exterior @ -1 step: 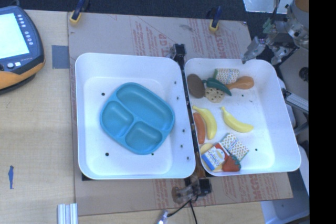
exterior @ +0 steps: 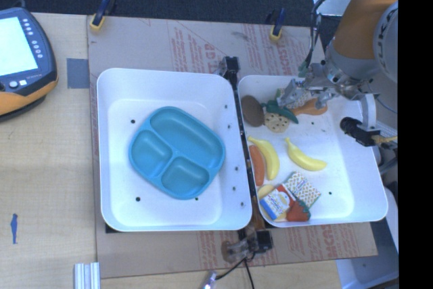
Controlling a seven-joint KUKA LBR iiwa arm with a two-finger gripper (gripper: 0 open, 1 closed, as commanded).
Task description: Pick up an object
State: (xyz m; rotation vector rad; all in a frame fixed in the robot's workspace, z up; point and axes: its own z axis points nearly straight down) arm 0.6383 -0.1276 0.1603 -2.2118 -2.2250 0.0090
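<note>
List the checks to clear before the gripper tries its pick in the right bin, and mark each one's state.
1. Gripper is over the right bin: ok.
2. A target lies under it: ok, the orange carrot-like toy is by the fingertips.
3. Finger opening: cannot tell.
4. Target free of neighbours: not ok, the green leafy piece and tan cracker crowd it.
5. Toy between the fingers: cannot tell.
6. Other items stay out of the way: ok, both bananas lie nearer the camera.

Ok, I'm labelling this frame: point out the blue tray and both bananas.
blue tray [exterior: 177,152], camera view, centre divider.
left banana [exterior: 268,156], camera view, middle.
right banana [exterior: 304,157], camera view, middle.
</note>
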